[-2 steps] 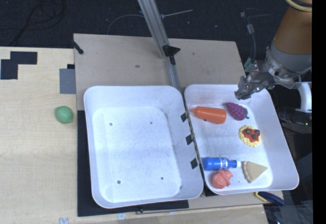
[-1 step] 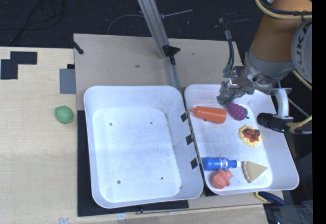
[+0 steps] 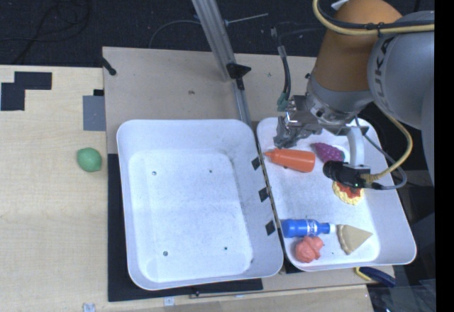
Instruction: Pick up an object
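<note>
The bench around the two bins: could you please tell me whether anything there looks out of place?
Yes: a green ball lies alone on the bench left of the left bin, outside both bins. The other objects, such as the orange carrot and the blue bottle, all lie in the right bin.

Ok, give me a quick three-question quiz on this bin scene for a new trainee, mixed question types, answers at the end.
1. True or false: the green ball lies inside the left bin.
2. Which bin does the gripper hover over?
3. What lies closest to the blue bottle? A) purple toy B) pink toy C) orange carrot

Key:
1. False; it sits on the bench outside both bins.
2. The right bin.
3. B
</note>
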`<state>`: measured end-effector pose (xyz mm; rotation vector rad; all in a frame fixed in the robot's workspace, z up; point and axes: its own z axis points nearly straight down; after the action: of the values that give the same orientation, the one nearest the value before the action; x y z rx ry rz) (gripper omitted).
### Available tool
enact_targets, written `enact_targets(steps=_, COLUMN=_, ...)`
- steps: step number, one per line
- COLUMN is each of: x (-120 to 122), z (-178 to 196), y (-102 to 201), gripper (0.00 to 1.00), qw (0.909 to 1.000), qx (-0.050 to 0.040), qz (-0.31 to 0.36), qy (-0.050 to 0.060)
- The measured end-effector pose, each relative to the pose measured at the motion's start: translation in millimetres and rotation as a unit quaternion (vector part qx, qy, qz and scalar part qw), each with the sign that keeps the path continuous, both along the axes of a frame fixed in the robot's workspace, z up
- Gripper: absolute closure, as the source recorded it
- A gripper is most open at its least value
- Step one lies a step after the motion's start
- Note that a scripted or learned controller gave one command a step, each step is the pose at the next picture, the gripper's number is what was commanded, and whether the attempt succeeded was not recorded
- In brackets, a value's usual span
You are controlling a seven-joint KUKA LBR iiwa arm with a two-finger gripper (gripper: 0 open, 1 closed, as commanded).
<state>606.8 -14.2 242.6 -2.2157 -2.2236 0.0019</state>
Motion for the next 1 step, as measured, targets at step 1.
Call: enact_targets(steps=1, x=10.8, z=2.7, y=53.9, gripper=1.00, qw=1.0000, qx=-0.0003, qz=0.000, qy=-0.001)
